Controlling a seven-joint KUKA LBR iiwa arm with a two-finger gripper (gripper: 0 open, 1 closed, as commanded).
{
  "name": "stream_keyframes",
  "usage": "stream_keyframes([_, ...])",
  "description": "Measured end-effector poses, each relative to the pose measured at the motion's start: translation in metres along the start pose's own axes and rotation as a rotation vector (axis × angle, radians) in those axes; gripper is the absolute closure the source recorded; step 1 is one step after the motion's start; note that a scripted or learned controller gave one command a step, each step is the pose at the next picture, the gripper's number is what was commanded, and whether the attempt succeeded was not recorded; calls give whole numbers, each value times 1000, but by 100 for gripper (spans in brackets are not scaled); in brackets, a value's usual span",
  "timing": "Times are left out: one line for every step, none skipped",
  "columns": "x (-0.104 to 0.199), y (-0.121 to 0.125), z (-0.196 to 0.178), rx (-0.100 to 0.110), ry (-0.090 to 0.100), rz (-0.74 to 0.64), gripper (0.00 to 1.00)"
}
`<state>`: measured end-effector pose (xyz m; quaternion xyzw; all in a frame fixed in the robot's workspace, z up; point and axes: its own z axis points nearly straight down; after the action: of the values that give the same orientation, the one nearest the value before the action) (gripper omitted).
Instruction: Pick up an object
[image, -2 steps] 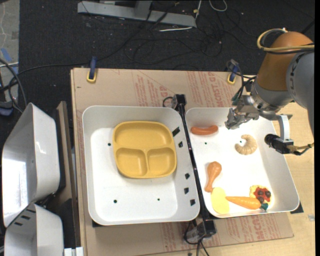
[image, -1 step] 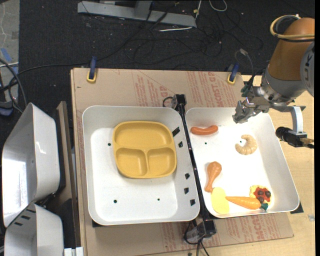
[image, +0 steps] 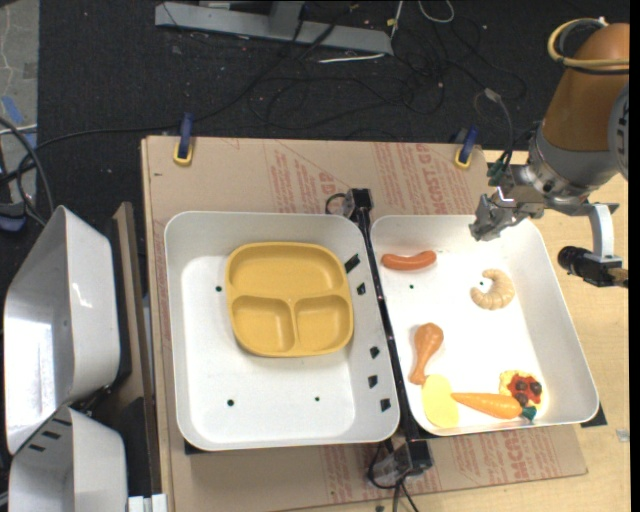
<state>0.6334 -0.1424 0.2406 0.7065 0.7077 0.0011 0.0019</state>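
Croissant (image: 493, 289) in right bin (image: 560, 330), mid-right; sausage (image: 409, 261) far-left, drumstick (image: 425, 348) centre, carrot (image: 487, 405) near edge. Gripper (image: 489, 222) over bin's far right corner, nothing seen held. Yellow tray (image: 290, 299) in left bin (image: 195, 330).

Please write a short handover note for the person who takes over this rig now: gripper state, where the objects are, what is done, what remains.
Gripper: above the far corner of the right bin, holding nothing visible.
Right bin holds: sausage, croissant, drumstick, yellow slice, carrot, pizza piece.
Left bin: yellow divided plate.
Done: nothing picked yet.
Left: grasp one object; the croissant lies nearest.
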Motion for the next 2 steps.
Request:
stream_keyframes([53, -1, -9, 3, 2, -6, 100])
stream_keyframes([112, -4, 2, 6, 4, -7, 100])
